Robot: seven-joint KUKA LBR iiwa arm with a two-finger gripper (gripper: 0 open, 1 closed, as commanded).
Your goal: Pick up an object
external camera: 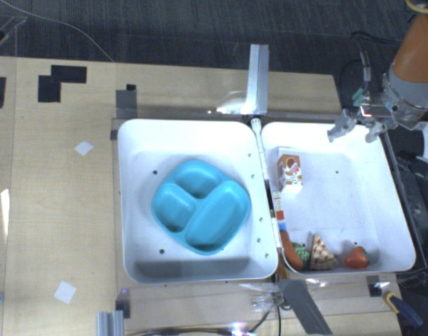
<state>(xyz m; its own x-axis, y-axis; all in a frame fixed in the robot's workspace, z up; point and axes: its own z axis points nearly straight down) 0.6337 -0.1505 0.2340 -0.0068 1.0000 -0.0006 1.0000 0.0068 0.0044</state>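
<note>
A pale wooden bench (52, 208) under a dark carpeted floor strip holds two white bins, with the arm poised at the upper right of the frame.

The gripper (355, 126) hangs over the top edge of the right bin (382, 187), its two grey fingers (340, 128) spread apart with nothing between them; above it the arm's orange band (418, 51) slants up and out toward the upper right corner. Below and left of the gripper, a small carton (289, 169) lies near the bin's left wall. Along the lower edge of that bin sit an orange carrot-like piece (291, 252), a pizza slice toy (321, 252) and a red fruit-like toy (356, 257). The left bin (136, 159) holds a blue divided plate (201, 206) at its centre.
</note>
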